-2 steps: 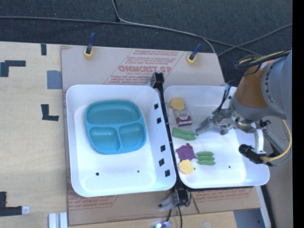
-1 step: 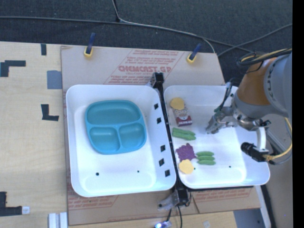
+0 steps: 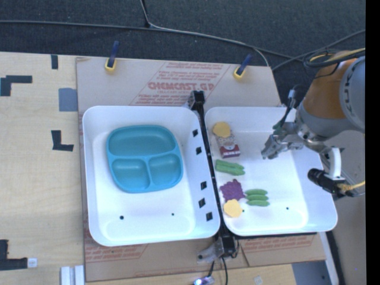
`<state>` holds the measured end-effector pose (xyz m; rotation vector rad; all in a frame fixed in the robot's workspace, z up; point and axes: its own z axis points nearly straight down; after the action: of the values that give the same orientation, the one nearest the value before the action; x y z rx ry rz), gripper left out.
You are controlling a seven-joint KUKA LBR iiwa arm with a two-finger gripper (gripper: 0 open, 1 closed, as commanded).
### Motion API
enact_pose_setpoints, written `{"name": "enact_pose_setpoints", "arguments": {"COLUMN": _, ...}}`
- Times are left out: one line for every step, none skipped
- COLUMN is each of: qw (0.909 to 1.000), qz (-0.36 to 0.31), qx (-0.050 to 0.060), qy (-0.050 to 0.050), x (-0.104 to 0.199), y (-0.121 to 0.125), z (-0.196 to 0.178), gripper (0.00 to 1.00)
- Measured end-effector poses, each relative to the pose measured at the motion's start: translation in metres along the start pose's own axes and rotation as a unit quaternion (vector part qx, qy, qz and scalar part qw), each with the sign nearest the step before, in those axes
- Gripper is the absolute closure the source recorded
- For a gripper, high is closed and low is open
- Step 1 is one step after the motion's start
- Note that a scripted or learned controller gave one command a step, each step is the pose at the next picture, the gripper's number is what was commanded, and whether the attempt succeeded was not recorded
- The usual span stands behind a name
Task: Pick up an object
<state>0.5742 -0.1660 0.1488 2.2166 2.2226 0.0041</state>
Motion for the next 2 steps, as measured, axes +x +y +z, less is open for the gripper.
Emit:
{"name": "enact_pose_setpoints", "arguments": {"qw": 1.0, "qz": 0.0, "qx": 0.0, "qy": 0.0, "x": 0.002, "y": -0.003, "z": -0.044, "gripper": 1.0}}
{"name": "enact_pose_setpoints", "arguments": {"qw": 1.0, "qz": 0.0, "qx": 0.0, "qy": 0.0, "x": 0.003, "y": -0.002, "z": -0.088, "gripper": 1.0}}
